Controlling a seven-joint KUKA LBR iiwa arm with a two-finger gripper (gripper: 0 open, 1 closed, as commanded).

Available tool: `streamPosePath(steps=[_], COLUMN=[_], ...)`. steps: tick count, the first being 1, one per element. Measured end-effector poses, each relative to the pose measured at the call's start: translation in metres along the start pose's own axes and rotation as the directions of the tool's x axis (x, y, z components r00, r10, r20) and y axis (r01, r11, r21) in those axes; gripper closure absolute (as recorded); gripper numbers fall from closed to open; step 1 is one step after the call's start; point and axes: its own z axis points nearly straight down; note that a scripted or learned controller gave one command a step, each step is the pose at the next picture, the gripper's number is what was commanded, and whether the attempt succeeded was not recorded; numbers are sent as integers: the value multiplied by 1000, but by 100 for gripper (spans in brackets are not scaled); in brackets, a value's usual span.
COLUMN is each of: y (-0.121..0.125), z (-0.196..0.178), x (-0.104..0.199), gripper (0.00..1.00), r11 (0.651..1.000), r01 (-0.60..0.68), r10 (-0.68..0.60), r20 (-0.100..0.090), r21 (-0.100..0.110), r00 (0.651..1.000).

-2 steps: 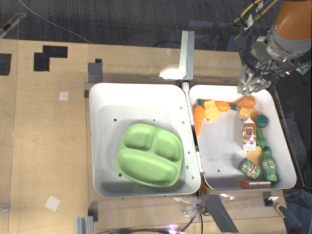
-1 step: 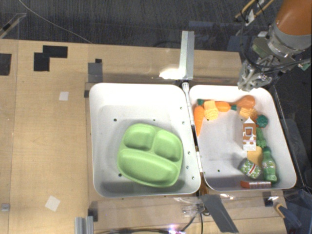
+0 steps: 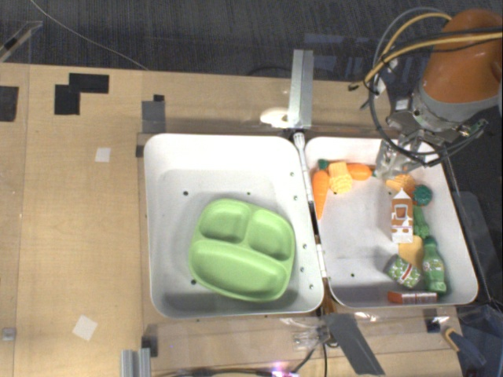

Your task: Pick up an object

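On the desk [image 3: 71, 234], the left bin [image 3: 165, 163] held a green divided plate [image 3: 242, 250] lying flat near its centre, well apart from the hand. The right bin [image 3: 354, 250] carried the likely targets: an orange carrot [image 3: 320, 191] against the dividing wall at ten o'clock, a yellow corn piece [image 3: 340, 177] touching it, and a crowded column along the three o'clock wall, with a small milk carton [image 3: 402, 214], a green bottle [image 3: 432, 264] and a red marker [image 3: 412, 296] at five o'clock. The hand [image 3: 391, 163] hovered over the bin's one o'clock corner, just above a small orange piece [image 3: 399, 183]; I cannot tell how wide it stood. A good pick would probably call for a straight descent centred on that piece, clear of the carton and the bin wall, closing only once low enough.
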Motion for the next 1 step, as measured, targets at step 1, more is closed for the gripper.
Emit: streamPosePath(steps=[1], y=[-11], z=[22], x=[25], gripper=[100], r11=[783], r01=[622], r10=[-622], r20=[-3], r21=[4], r00=[783])
